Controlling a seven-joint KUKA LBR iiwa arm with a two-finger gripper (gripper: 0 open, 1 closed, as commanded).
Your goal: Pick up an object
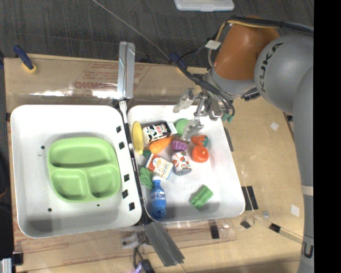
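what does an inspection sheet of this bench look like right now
surface: wooden bench bearing two white bins side by side; left bin, right bin.
job's things: right bin holds a banana, small carton, orange tomato-like toy, small can, blue bottle, green toy, among others clustered near its far-left side.
clutter: green divided tray in the left bin.
grippers: gripper over the right bin's far edge, above the pile; finger state unclear.
cables: dark cables beside the wrist; thin line across the floor.
surroundings: dark carpet; white lid-like thing at the top edge.
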